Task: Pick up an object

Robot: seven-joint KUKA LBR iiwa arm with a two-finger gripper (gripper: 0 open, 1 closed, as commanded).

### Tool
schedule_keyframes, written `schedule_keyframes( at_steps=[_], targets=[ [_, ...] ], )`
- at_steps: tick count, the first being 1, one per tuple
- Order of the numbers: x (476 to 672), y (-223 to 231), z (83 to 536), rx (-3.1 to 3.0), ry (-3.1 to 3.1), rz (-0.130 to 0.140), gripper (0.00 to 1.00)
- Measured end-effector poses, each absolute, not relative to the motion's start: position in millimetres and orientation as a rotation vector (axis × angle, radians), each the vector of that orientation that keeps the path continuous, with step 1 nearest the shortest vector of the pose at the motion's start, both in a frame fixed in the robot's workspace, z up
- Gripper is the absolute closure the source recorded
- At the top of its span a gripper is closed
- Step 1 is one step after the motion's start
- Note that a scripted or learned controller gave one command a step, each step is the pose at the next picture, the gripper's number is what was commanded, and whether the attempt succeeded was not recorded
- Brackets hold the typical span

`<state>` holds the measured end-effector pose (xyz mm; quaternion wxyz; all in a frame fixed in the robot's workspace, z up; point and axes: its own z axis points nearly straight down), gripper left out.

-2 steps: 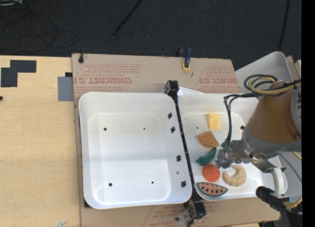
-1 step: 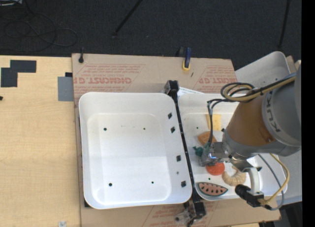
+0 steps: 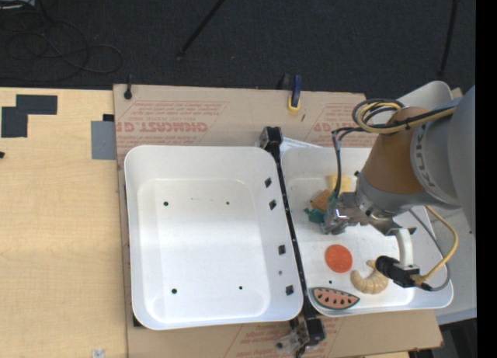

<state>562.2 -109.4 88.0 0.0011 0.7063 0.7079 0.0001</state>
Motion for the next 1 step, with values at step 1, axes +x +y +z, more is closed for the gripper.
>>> schedule_keyframes(
  at_steps=[1],
  targets=[
    [559.8, -109.0, 87.7, 2.223, 2.222, -0.001, 0.00]
  ],
)
